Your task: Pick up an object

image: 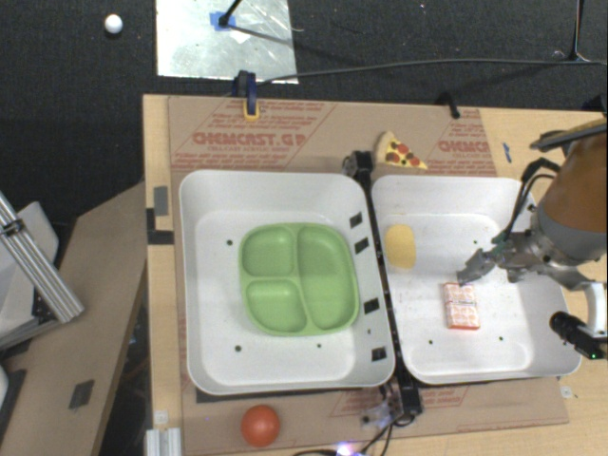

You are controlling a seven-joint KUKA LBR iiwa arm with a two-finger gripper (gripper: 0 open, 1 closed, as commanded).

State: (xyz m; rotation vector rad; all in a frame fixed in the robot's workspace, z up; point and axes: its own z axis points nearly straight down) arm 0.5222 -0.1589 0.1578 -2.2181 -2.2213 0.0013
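A pink, red-edged packet [462,306] lies flat in the right bin [446,202], toward its front. A yellow oval object [401,246] rests near that bin's left wall. My gripper [478,267] hangs over the right bin, just above and right of the packet, coming in from the right under the orange-banded wrist. Nothing shows between its fingers. In the left bin [204,255] sits a green divided plate [297,278].
A toy pizza slice [400,151] lies on the board behind the bins. A red-orange ball [259,425] sits on the board in front of the left bin. A clamp [247,94] grips the board's back edge. Black clips line the seam between the bins.
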